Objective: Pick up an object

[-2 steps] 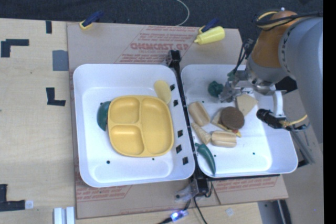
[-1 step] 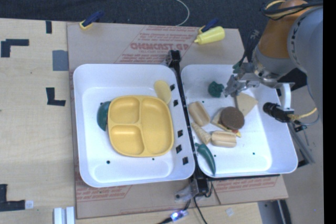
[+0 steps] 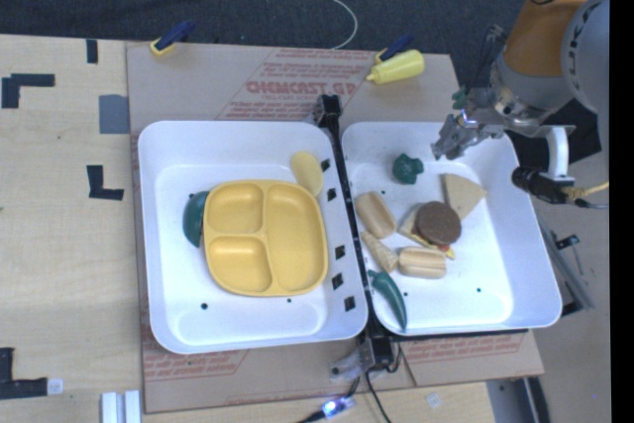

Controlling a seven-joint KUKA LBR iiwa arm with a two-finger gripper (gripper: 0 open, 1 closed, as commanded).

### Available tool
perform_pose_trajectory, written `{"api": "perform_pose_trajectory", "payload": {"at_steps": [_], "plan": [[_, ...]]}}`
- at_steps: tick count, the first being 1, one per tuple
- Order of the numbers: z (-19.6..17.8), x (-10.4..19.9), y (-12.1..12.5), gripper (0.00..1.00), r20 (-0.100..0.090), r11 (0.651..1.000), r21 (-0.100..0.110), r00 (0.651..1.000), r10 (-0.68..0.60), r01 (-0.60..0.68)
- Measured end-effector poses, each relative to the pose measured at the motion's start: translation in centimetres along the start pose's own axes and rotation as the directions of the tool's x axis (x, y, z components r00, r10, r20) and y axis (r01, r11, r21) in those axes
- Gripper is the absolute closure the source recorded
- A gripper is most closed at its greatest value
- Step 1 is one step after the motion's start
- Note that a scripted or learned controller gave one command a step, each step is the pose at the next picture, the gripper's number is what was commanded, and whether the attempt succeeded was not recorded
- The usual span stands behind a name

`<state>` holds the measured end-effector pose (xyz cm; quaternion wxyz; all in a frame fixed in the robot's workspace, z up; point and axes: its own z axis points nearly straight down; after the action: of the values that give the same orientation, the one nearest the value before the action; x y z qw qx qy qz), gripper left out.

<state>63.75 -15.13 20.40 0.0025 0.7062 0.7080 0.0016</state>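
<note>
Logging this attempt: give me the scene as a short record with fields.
left bin: yellow divided plate, teal item under its left edge, pale yellow piece at its upper right
right bin: green lump, cheese wedge, brown patty, bread pieces, green pepper
gripper: over the right bin's upper edge, right of the green lump, holding nothing visible
fingers: state unclear
</note>
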Motion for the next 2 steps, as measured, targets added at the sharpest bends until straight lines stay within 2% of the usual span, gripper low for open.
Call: {"api": "perform_pose_trajectory", "payload": {"at_steps": [1, 2], "plan": [[-2.2, 0.0, 0.1, 1.00, -0.001, 1.000, 0.004, 1.000, 0.001, -0.001], [-1.3, 5.6, -1.2, 1.00, -0.003, 1.000, 0.009, 1.000, -0.003, 0.003]]}}
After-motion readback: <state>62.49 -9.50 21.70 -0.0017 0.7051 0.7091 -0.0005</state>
